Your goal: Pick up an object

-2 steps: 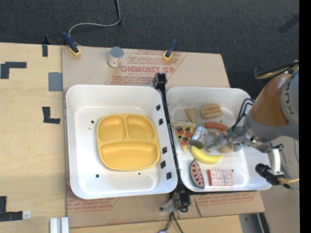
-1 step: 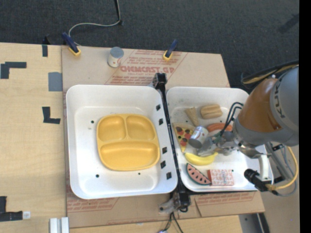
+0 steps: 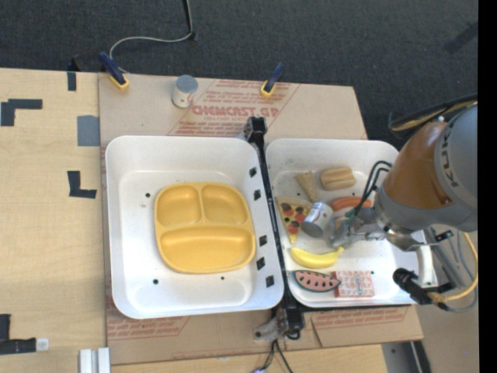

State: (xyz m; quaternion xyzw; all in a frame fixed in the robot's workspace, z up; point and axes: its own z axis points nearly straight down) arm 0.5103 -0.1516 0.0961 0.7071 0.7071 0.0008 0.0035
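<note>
While the two-finger gripper (image 3: 347,229) hovers low mid-bin, whether it is wide or narrow I cannot tell; the curved yellow plastic banana (image 3: 314,257) beside it, toward the right white bin's (image 3: 380,151) front edge, could be nudged away by crowded neighbours.

You look down on a pale wooden bench (image 3: 46,231) topped with a printed cardboard sheet (image 3: 225,107) held by two clamps (image 3: 114,68); beyond it lies dark carpet (image 3: 311,22) crossed by a cable (image 3: 182,10).
</note>
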